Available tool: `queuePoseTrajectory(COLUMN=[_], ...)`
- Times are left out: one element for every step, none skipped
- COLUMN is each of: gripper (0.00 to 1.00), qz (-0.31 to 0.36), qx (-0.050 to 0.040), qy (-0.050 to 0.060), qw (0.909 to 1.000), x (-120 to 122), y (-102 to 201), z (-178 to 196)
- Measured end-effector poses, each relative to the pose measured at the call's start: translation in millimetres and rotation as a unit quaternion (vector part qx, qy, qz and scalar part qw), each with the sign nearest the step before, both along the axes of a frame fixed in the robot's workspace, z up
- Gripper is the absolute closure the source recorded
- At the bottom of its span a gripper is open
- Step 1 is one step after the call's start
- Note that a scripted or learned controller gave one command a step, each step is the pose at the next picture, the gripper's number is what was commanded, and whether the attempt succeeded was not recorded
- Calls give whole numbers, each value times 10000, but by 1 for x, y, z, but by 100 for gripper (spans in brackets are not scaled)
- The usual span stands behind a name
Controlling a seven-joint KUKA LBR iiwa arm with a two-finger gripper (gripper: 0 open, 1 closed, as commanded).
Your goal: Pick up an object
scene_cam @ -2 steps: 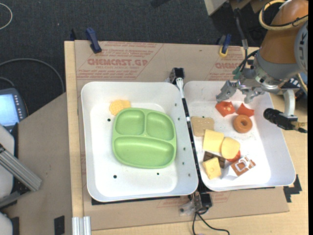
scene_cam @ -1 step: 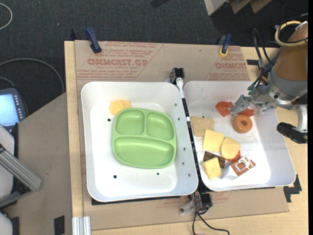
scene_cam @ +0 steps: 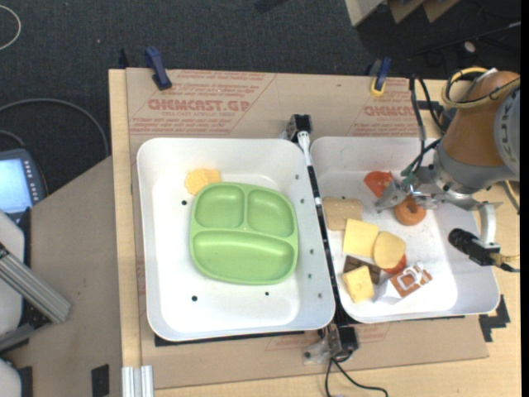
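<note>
My gripper (scene_cam: pixel 408 195) hangs low over the back of the right bin (scene_cam: pixel 463 300), right above a small orange round piece (scene_cam: pixel 410 215). A red piece (scene_cam: pixel 378 180) lies just left of it. Further forward in this bin lie a tan slab (scene_cam: pixel 340 212), a yellow cheese wedge (scene_cam: pixel 359 238), a yellow disc (scene_cam: pixel 390 247), a small yellow cube (scene_cam: pixel 359 284), a dark brown piece (scene_cam: pixel 354 265) and an orange-and-white piece (scene_cam: pixel 411 279). The wrist hides what is between the gripper and the orange piece.
The left bin (scene_cam: pixel 157 222) holds a green divided plate (scene_cam: pixel 244 231) and a yellow ruffled piece (scene_cam: pixel 202 179). A black bar (scene_cam: pixel 312 197) runs between the bins. The grey and orange arm (scene_cam: pixel 479 135) and a black part (scene_cam: pixel 469 245) overhang the right bin's right side.
</note>
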State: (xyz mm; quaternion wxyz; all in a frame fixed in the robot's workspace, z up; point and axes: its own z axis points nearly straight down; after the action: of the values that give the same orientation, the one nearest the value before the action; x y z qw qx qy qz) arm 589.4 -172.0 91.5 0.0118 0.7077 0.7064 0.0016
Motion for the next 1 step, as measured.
queuePoseTrajectory(gripper=[100], qz=[-5], qx=[-12], qy=[-42], qw=[10000], x=[2], y=[-1], z=[14])
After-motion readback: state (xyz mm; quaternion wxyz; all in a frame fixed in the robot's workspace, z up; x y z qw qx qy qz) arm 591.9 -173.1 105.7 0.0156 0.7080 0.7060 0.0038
